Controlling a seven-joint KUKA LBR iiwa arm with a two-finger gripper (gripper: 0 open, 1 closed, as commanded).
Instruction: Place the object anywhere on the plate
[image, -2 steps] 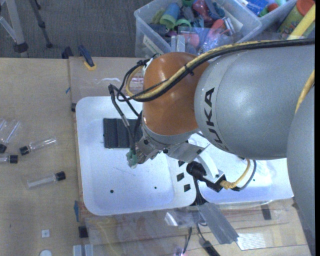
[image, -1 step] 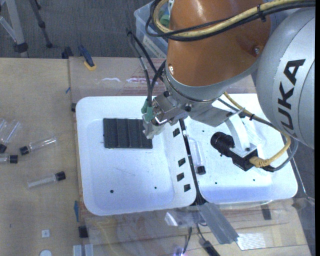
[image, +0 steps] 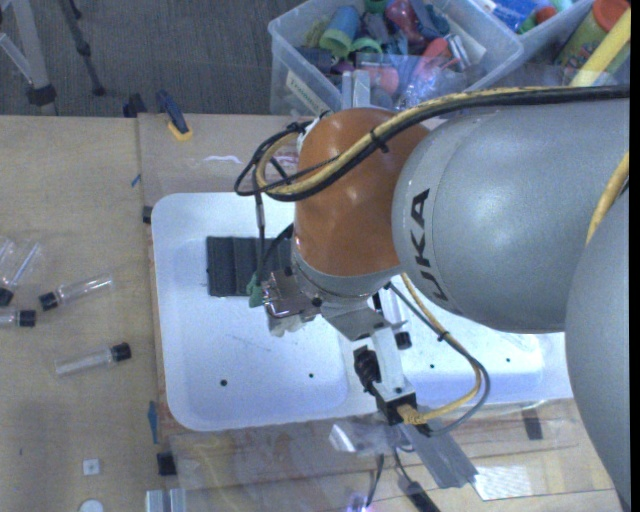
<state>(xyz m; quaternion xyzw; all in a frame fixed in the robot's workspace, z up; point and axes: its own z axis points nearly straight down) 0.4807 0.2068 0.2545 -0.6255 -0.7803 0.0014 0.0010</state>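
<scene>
We see the dark flat object (image: 229, 266) just left of the claw (image: 287, 312); can't tell the claw's state, wrist blocks it.

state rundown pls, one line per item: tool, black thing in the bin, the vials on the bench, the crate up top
tool: low over the white bin, next to the black object; grip state can't be read
black object: lying flat in the bin, right part hidden behind the arm
capped vials: on their sides on the bench, left of the bin
clear crate: open, packed with colourful items
</scene>
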